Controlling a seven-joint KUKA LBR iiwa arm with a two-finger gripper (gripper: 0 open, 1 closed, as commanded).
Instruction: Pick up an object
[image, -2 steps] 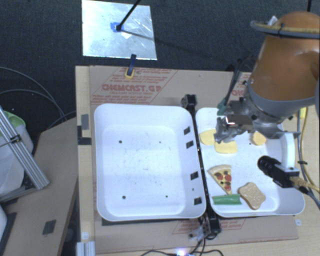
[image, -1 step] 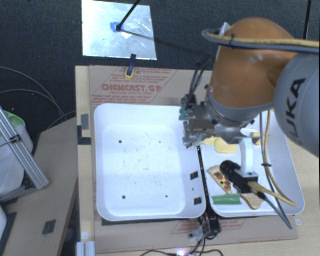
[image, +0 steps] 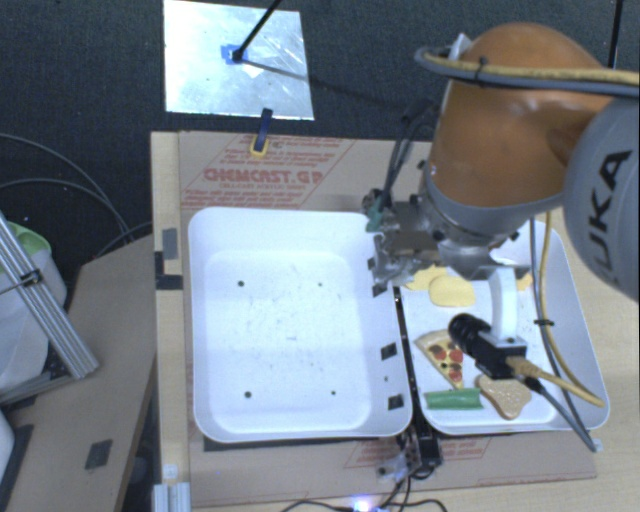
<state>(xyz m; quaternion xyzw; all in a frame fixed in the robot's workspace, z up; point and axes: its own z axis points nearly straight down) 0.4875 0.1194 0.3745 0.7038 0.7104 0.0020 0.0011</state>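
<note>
Fingers sit hidden beneath the arm (image: 500, 150), so spread or pressed together cannot be told. It hangs over the right bin (image: 583, 345), seemingly approaching; next comes a descent onto one item, perhaps the pizza slice (image: 445, 356).

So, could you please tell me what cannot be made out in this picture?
- Gripper: the arm's bulk hides its fingers, so open or shut is unclear.
- Yellow pieces: partly covered by the wrist.
- Right bin: its far part lies under the arm.
- Tan piece: a cable crosses it.
</note>
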